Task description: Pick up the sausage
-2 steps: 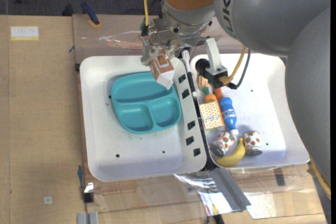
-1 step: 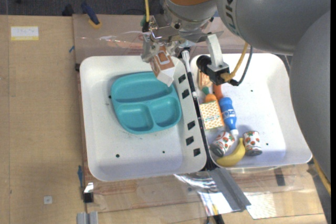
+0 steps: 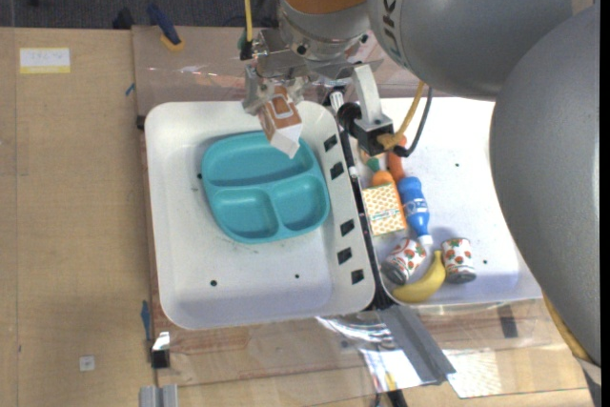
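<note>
My gripper [image 3: 278, 110] hangs over the far right part of the left bin [image 3: 181, 234], under the arm's orange band. Between its fingers sits a small reddish-brown item with a white lower end [image 3: 283, 127], which looks like the sausage. The item is lifted off the bin floor and hangs just above the far right rim of the teal divided plate [image 3: 262, 191]. The fingers are closed against the item's sides. The wrist hides the upper part of the gripper.
The right bin [image 3: 477, 167] holds an orange piece [image 3: 381, 176], a blue bottle [image 3: 415, 205], a tan waffle-patterned block [image 3: 383, 209], a banana [image 3: 424, 283] and two strawberry-printed cups [image 3: 406, 258]. A black-marked divider wall [image 3: 343, 205] separates the bins.
</note>
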Available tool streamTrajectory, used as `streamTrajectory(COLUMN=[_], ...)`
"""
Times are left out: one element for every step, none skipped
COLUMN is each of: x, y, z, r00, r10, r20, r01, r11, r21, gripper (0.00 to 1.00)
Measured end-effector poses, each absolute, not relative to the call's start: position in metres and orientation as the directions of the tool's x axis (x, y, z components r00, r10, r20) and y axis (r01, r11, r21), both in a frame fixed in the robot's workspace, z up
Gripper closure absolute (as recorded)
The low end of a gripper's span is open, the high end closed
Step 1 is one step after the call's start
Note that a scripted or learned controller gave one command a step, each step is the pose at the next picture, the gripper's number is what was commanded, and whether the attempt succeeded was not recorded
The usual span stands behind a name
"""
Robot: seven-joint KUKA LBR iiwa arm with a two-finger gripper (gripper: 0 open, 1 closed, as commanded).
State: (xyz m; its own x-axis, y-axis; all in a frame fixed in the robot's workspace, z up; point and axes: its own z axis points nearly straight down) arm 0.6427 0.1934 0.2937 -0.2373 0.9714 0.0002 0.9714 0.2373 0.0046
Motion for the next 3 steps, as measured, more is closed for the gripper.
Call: streamTrajectory(x=[0.644,0.649,0.668], y=[0.194,0.073,0.076], z=[0.305,0.293,0.284], r00=[-0.237,-0.461,-0.957], r10=[0.971,0.887,0.29], r20=[0.001,-0.001,-0.007], r01=[0.971,0.887,0.29], r11=[0.237,0.461,0.957], r21=[0.009,0.0,0.005], gripper=[1.0,1.0,1.0])
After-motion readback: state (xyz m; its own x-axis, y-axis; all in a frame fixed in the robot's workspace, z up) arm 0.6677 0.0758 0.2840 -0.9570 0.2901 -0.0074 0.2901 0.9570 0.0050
